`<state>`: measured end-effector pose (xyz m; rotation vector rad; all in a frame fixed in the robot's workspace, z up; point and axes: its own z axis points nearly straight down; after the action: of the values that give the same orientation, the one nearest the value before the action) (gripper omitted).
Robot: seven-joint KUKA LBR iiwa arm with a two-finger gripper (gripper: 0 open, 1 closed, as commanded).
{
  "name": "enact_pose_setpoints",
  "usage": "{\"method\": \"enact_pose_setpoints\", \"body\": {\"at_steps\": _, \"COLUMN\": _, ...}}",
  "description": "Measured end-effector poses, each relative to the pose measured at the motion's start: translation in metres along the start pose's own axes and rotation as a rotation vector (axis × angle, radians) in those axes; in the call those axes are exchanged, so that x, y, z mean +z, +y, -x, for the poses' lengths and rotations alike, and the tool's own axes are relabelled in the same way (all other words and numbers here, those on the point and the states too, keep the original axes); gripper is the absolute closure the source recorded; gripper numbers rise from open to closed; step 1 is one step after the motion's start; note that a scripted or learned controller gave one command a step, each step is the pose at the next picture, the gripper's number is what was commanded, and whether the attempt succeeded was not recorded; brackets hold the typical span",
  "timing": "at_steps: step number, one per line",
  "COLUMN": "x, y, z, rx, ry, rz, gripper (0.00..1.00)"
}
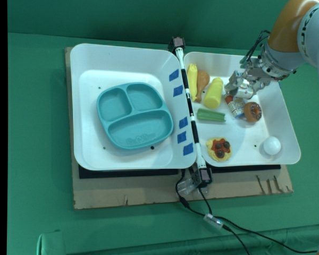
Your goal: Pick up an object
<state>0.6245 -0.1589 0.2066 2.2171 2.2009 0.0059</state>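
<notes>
Nothing picked up yet: gripper (238, 87) low in right white bin (287, 137) by small printed can (235, 107) & yellow plastic bottle (214, 93); can't tell finger state.

- two bins side by side on bench: left bin (85, 142), right bin (287, 142)
- tray (134, 116) in left bin, about centre
- right bin, back left: corn (192, 80), drumstick (202, 83), bottle (214, 93) in a row
- celery (210, 115) just in front of bottle
- can (235, 108) and donut (252, 111) touching, right of celery
- pizza (219, 149) front left, egg (271, 145) front right
- gripper (241, 86) over back of right bin, above can
</notes>
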Motion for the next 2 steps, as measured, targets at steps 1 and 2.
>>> {"method": "enact_pose_setpoints", "body": {"at_steps": 1, "x": -0.1187, "y": -0.0188, "z": 0.0321, "rx": 0.000, "ry": 0.000, "rz": 0.001, "gripper": 1.00}}
{"method": "enact_pose_setpoints", "body": {"at_steps": 2, "x": -0.1186, "y": -0.0188, "z": 0.0320, "rx": 0.000, "ry": 0.000, "rz": 0.001, "gripper": 0.00}}
